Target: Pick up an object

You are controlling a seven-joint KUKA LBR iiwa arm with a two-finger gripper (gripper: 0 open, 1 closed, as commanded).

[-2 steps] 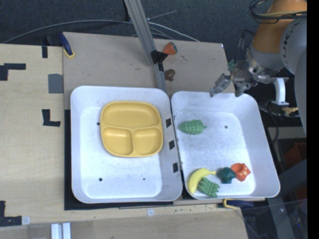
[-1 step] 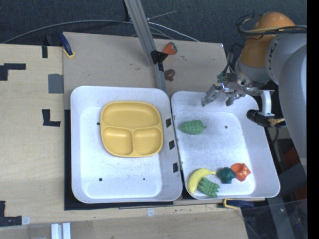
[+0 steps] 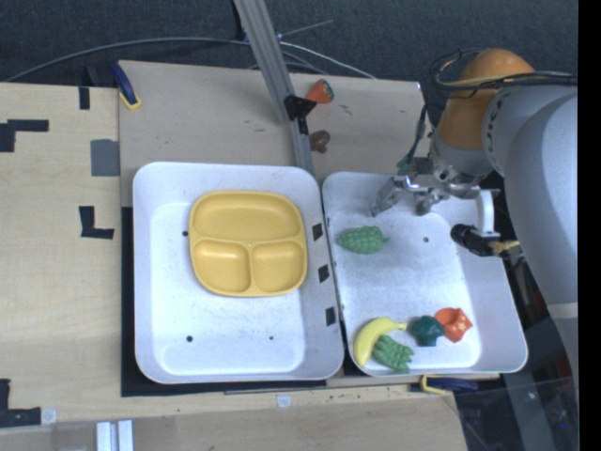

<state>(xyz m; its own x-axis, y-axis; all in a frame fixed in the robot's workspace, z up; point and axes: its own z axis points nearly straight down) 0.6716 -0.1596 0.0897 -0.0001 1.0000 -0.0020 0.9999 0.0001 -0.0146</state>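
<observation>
Tool (image 3: 402,195) hangs over the far end of the right bin (image 3: 488,280), fingers apart, gripping nothing.

Your nearest target is the green leafy toy (image 3: 362,241), lying just beside the tool toward the bin's middle. Judge it as light, hollow plastic with a bumpy, fairly slick skin; close across its narrow width at the middle so it cannot squirt out. Other toys, a banana (image 3: 372,333), green bunch (image 3: 393,353), teal piece (image 3: 425,330) and orange piece (image 3: 454,323), crowd the near corner, harder to separate.

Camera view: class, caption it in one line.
Gripper hovers over the right bin near a green toy; yellow tray fills the left.
</observation>
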